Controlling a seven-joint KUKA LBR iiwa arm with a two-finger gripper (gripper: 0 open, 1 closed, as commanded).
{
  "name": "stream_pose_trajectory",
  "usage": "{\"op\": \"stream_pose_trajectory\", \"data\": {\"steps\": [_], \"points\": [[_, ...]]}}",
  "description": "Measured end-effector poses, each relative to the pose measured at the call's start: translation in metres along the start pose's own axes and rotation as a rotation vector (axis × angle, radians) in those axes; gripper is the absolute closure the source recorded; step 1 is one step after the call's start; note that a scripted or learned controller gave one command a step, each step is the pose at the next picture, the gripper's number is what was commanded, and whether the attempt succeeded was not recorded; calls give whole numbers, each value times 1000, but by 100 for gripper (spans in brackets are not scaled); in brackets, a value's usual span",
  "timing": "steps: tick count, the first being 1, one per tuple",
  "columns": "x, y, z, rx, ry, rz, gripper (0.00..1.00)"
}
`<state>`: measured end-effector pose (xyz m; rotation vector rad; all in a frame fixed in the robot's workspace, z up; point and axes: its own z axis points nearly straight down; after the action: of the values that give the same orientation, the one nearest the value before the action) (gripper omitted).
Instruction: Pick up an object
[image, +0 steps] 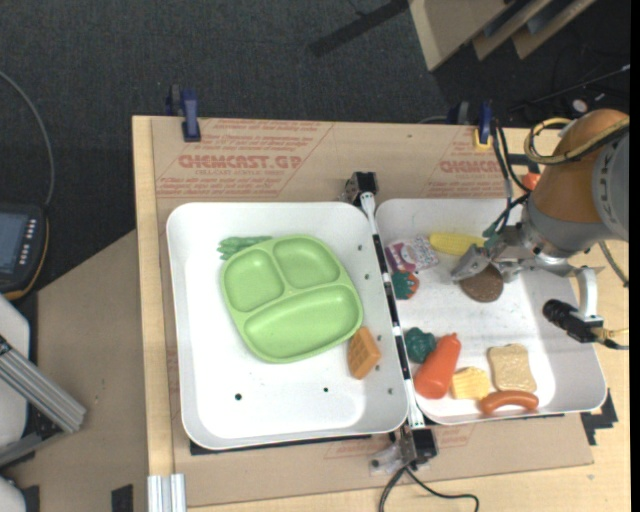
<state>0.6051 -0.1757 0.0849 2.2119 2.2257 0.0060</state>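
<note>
Camera view: gripper (478, 266) over round brown patty (484, 287), no long axis.

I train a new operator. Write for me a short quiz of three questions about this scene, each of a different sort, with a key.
1. True or false: the green divided plate lies in the right bin.
2. Which thing is nearest below the gripper? A) brown round piece B) slice of bread C) orange bottle
3. Fill in: the orange wedge lies in the ____ bin.

Key: 1 false; 2 A; 3 left.
</note>
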Motion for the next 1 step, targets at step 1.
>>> {"op": "stream_pose_trajectory", "data": {"steps": [1], "points": [[45,57,4,36,-1,1,0]]}}
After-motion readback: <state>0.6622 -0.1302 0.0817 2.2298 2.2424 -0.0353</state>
